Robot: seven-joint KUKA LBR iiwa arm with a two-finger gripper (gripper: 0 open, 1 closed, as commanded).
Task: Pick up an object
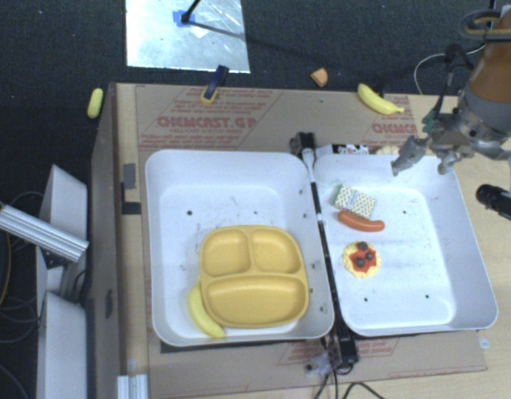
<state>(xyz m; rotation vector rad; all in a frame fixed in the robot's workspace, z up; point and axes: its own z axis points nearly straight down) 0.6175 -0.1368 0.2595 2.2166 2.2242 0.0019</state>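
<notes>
The hand hangs above the far rim of the right bin, its two fingers spread wide with nothing between them. To pick well, I'd choose one item that lies apart from its neighbours, centre the fingers over it, then come straight down — the hot dog touches the checkered block, so the small tart looks easier. All three lie toward the bin's left side, nearer the camera than the hand — the tart farthest from it
</notes>
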